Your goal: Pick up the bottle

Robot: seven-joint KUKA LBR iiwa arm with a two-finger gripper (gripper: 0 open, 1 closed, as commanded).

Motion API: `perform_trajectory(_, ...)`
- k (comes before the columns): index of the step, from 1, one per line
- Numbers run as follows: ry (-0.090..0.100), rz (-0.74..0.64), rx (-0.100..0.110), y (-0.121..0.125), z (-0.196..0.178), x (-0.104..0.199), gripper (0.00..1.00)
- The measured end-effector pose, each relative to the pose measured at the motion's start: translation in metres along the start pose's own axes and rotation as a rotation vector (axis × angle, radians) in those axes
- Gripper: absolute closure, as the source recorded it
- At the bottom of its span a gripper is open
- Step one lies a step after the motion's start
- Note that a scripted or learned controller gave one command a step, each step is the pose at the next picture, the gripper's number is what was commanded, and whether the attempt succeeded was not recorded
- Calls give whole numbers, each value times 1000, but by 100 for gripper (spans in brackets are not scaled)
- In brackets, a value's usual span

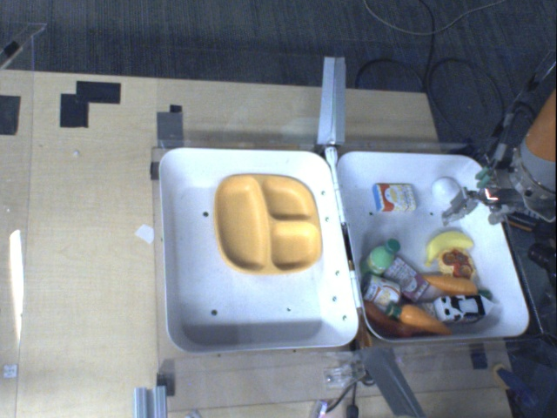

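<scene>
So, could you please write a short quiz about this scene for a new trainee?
1. True or false: the bottle with the green cap lies in the right bin.
2. Which object is in the left bin? A) a carrot B) a yellow divided tray C) a small carton
3. Fill in: the pincer is above the ____ bin.

Key: 1 true; 2 B; 3 right.
</scene>
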State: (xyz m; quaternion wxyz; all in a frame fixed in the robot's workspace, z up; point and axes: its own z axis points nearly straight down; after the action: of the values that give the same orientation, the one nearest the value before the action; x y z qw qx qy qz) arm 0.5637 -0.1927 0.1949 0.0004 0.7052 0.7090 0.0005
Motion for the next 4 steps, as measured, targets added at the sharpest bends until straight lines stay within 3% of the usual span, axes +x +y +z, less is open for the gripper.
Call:
perform_trajectory(1,-4,-120,-14,6,106,45,0)
perform_trajectory(2,-4,-325,-13,19,106,100,0)
perform_trajectory(3,-2,-326,-16,21,96,101,100)
perform_trajectory(4,-1,-402,-4,54,-32,176,100)
